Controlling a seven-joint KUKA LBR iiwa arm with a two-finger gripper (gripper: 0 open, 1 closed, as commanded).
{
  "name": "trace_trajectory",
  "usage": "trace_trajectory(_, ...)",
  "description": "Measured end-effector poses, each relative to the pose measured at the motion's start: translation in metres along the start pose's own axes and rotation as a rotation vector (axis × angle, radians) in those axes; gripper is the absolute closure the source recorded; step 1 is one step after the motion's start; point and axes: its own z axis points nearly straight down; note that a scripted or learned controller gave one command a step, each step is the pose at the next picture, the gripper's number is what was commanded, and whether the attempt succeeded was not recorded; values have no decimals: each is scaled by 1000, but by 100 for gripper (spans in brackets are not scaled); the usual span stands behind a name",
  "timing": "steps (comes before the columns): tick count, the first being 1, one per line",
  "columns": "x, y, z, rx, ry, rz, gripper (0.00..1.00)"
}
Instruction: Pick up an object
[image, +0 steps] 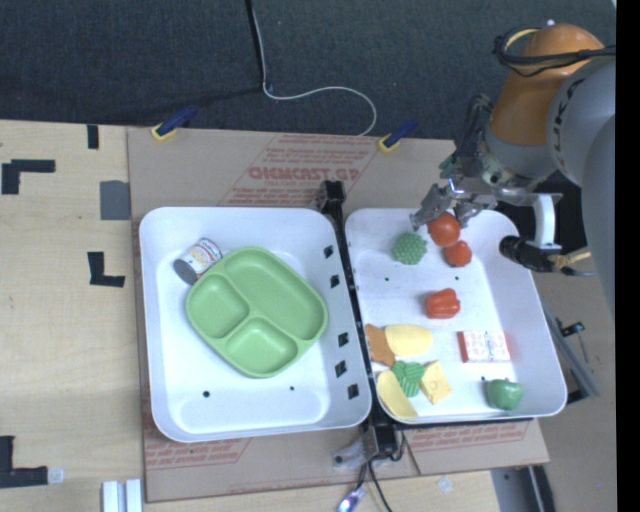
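My gripper (445, 213) hangs over the far part of the right bin (530, 300), the arm coming in from the right. A small round red fruit (444, 230) sits between its fingertips, and the fingers look shut on it. A second red round piece (458, 253) lies just below and to the right of it on the bin floor. A bumpy green toy (408, 248) lies just left of the gripper. Nearer the middle is a red pepper (441, 302).
The right bin's near half holds a yellow piece (408, 340), an orange piece (379, 346), a green leafy toy (408, 377), a cheese wedge (436, 384), a red-and-white box (484, 346) and a green pepper (503, 393). The left bin (160, 330) holds a green divided plate (257, 310) and a small can (198, 258).
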Motion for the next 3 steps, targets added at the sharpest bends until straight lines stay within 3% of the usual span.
trace_trajectory(1, 1, 0, -21, 1, 0, 0, 100)
trace_trajectory(2, 31, -46, -19, 5, 0, 0, 100)
trace_trajectory(3, 43, -88, -26, 5, 0, 2, 100)
